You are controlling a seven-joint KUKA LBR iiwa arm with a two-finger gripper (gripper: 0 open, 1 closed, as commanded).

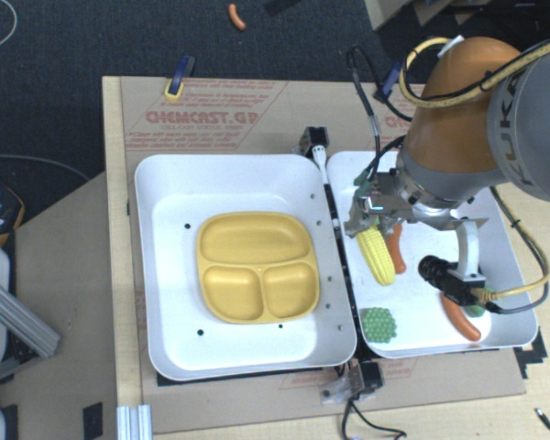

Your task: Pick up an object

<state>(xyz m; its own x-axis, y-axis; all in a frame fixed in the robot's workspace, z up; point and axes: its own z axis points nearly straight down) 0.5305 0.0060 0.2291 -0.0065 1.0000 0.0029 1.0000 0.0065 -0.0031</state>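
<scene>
In the right bin (420, 335) a yellow corn cob (379, 258) lies lengthwise, with a thin orange stick-shaped piece (398, 249) touching its right side. My gripper (378, 214) hangs directly over the corn's upper end, very close to it or touching it. The wrist and the big orange band block my view of how the gripper stands. A bumpy green piece (378, 324) rests near the bin's front edge. An orange carrot (464, 320) lies at the front right, partly under a black fitting (443, 277) on the arm.
The left bin (156, 246) holds a yellow divided plate (257, 266) at its middle. A black clip (313, 141) sits at the back between the bins. Cables loop around the arm over the right bin's back and right side.
</scene>
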